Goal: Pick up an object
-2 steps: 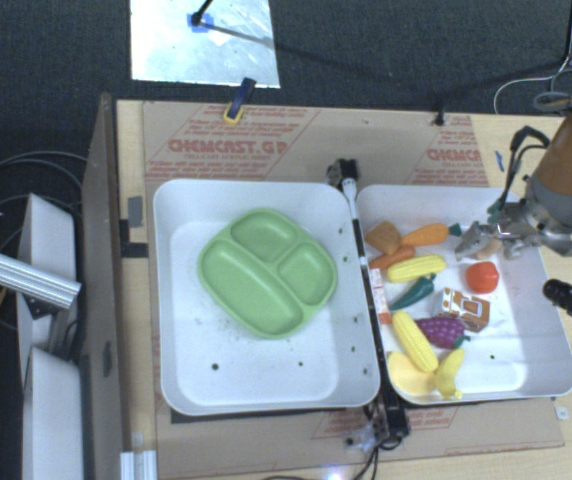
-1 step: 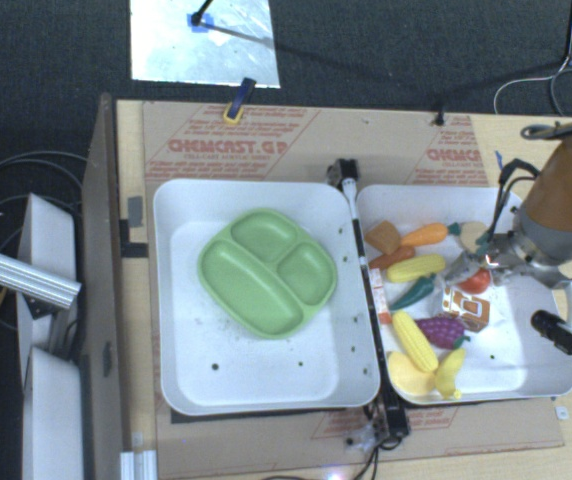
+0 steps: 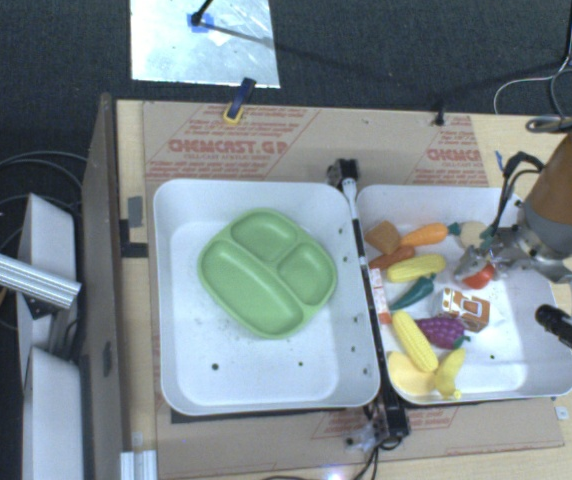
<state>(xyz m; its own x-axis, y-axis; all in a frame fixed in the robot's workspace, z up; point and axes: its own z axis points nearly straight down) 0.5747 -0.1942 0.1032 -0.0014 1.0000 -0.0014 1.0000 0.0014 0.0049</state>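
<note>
Gripper (image 3: pixel 478 264): low over the upper right part of the right bin (image 3: pixel 541 376), reaching in from the right; whether the jaws are wide, narrow or closed on anything cannot be told.
Red piece (image 3: pixel 479 277): right at the jaw tips, touching or just under them; not clear that it sits between them.
Orange carrot (image 3: pixel 425 235): left of the jaws and slightly up, near the bin's top edge.
Yellow banana (image 3: pixel 418 266): left of the jaws, with a green pepper (image 3: pixel 413 291) just below it.
Small box (image 3: pixel 465 308): just below the jaws.
Purple grapes (image 3: pixel 440 330) and corn (image 3: pixel 413 339): below and left of the jaws.
Open room: bare white floor right of and below the jaws, toward the bin's right wall.
Left bin (image 3: pixel 181 368): well left of the jaws, past the shared edge, holding a green divided plate (image 3: pixel 268 273).
</note>
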